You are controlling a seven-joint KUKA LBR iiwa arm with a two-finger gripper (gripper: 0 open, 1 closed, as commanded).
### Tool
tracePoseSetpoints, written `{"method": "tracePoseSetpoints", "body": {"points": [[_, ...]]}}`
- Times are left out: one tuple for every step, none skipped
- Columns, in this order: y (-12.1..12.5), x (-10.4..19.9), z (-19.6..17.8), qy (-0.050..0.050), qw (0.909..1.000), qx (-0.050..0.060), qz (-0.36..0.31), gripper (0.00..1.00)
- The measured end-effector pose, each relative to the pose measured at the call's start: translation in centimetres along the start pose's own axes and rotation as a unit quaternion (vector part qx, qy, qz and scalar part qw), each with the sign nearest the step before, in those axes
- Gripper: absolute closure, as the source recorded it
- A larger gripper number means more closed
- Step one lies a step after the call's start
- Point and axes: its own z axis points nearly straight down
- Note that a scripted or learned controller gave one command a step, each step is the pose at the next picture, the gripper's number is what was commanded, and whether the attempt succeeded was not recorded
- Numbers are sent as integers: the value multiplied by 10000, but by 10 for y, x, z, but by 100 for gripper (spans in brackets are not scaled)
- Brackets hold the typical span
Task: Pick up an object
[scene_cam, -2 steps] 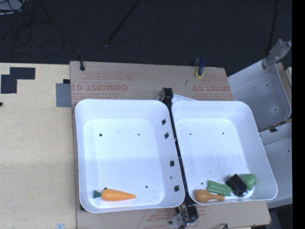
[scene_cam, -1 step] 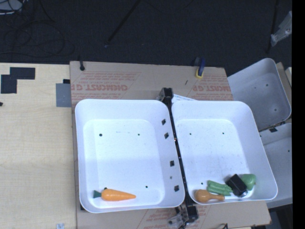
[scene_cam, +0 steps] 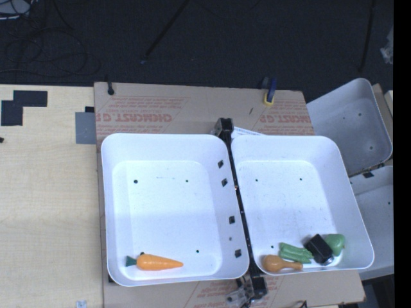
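Claw state cannot be told, while green pieces (scene_cam: 297,253) at lower right are partly hidden by a black object (scene_cam: 319,249).

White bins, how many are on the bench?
2. The left white bin holds a toy carrot; the right white bin sits beside it, with small toys in its near corner. Nothing hides another bin.

white bins (scene_cam: 115,172); orange carrot (scene_cam: 158,262) with green top; green vegetables (scene_cam: 296,253); black block (scene_cam: 319,248); tan gourd (scene_cam: 280,264).
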Motion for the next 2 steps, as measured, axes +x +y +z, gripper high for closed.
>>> {"method": "tracePoseSetpoints", "body": {"points": [[0,65,10,12,10000,-1,39,100],[1,145,10,15,10000,-3,20,100]]}}
